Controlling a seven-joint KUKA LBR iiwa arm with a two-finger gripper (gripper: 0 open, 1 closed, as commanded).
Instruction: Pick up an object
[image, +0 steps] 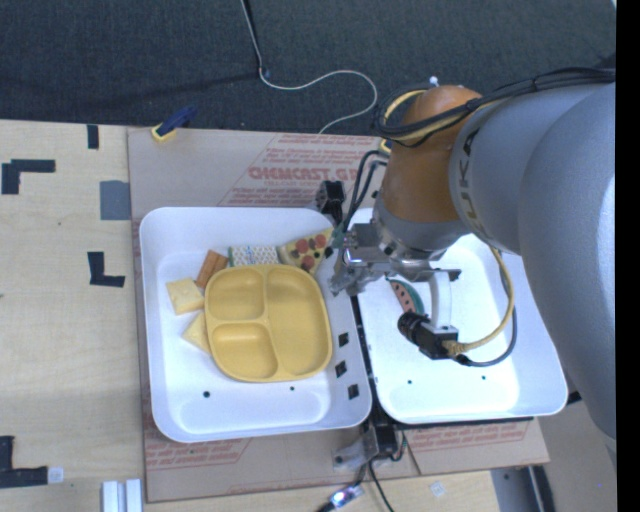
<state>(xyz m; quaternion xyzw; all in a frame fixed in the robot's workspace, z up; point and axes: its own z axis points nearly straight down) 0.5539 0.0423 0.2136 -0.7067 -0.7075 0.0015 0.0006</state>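
My gripper (398, 282) hangs low over the left part of the right bin (486, 392), close to the divider between the bins. A small thin brown and green piece (403, 296) shows just beneath the wrist; whether it is held cannot be made out. In the left bin (170, 405) lies a yellow divided plate (268, 322). Around the plate's far and left edges are a tan cracker square (184, 295), a brown stick (211, 267), a patterned piece (253, 255), a pizza slice (306, 248) and a yellow wedge (194, 334).
The big grey arm with its orange band (430, 150) covers the right bin's far half. A black plug on a yellow cable (428, 337) dangles over that bin. Both bins rest on a cardboard sheet (200, 170). A white cable (300, 80) trails behind.
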